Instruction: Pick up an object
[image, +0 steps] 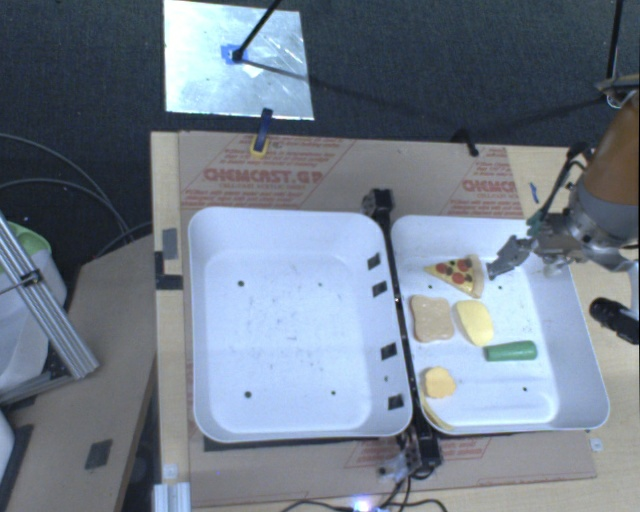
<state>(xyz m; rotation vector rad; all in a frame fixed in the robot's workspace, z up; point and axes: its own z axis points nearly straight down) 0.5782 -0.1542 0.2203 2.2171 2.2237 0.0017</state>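
Note:
In the right bin (560, 400) lie a pizza slice (455, 272), a slice of toast (432, 318), a pale yellow piece (475, 322), a green cylinder (510, 351) and a small yellow round piece (438, 382). My gripper (512, 256) hangs over the bin's upper right part, just right of the pizza slice, its dark finger (499, 264) pointing down-left toward the slice's crust. I see nothing held between the fingers.
The left bin (210, 400) sits beside the right one, with a black divider strip (392, 300) between them. Cardboard lies under both bins. A metal frame (40, 310) stands at the far left, and a shiny plate (238, 60) lies beyond the bench.

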